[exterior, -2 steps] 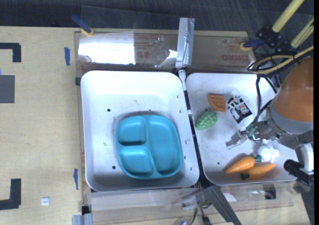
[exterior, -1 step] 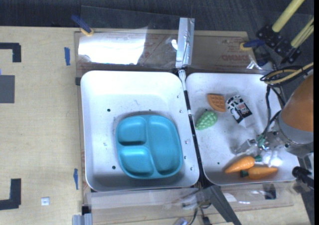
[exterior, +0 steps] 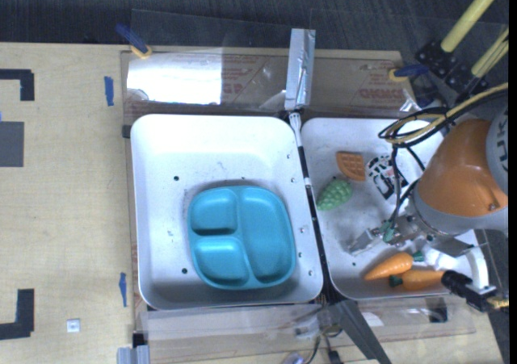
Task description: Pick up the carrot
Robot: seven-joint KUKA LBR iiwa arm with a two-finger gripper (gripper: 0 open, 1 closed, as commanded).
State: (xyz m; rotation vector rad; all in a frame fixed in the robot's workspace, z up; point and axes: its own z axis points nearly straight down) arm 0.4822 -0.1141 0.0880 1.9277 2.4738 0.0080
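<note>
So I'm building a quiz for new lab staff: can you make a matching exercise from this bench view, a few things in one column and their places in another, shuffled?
Things:
1. blue divided plate
2. carrot
3. green item
4. orange waffle-like piece

Places:
A. right bin, front edge, below the arm's wrist
B. right bin, far part, near the cables
C. left bin, in its middle
D. right bin, close to the wall shared with the left bin

Pairs: 1-C, 2-A, 3-D, 4-B
</note>
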